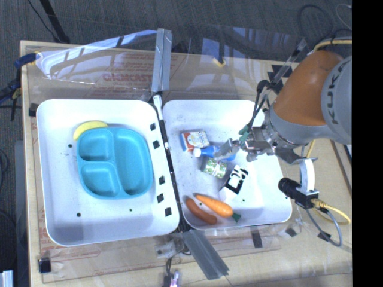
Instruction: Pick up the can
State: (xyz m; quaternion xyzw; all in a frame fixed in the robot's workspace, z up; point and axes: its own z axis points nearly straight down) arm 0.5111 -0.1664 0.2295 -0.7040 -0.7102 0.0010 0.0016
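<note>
The can (214, 168) is small, with a greenish label, and lies on its side in the middle of the right bin (263, 203). My gripper (229, 149) reaches in from the right and hovers just up and to the right of the can, close to it. A small blue and white item (205, 153) lies right beside the gripper's tip and touches the can's upper end. Nothing appears to be lifted off the bin floor.
A red and white carton (194, 140) lies up-left of the can. A black and white box (235, 181) sits to its lower right. A carrot (214, 205) and a sausage (200, 213) lie by the front wall. The left bin (54, 178) holds a blue divided tray (115, 162) and a yellow item (90, 127).
</note>
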